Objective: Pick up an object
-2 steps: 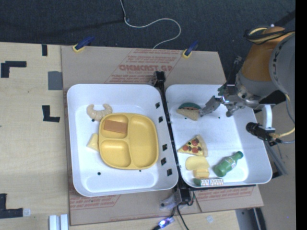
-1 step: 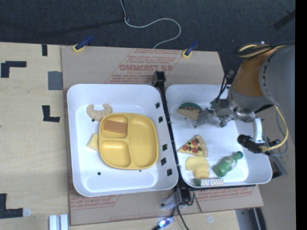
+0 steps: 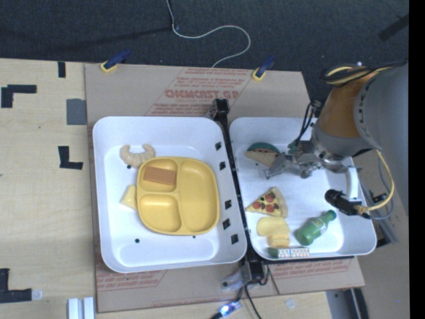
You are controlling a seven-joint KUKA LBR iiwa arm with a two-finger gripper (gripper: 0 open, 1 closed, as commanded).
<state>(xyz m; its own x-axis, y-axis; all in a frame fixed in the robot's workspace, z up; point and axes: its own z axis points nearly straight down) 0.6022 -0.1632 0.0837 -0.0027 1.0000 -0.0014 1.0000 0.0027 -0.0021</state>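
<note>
Here the open end effector sits just beside the taco near the right bin's far edge; closing could nudge it away.

- The grey KUKA arm reaches in from the right side of the scene, its bulky rounded body filling the upper right.
- An orange band wraps the arm just above the wrist, with a yellow cable looped over its far side.
- The wrist angles down and to the left, ending in the grey two-finger metal gripper.
- The gripper points left, held low, its fingers slightly spread with nothing between them.
</note>
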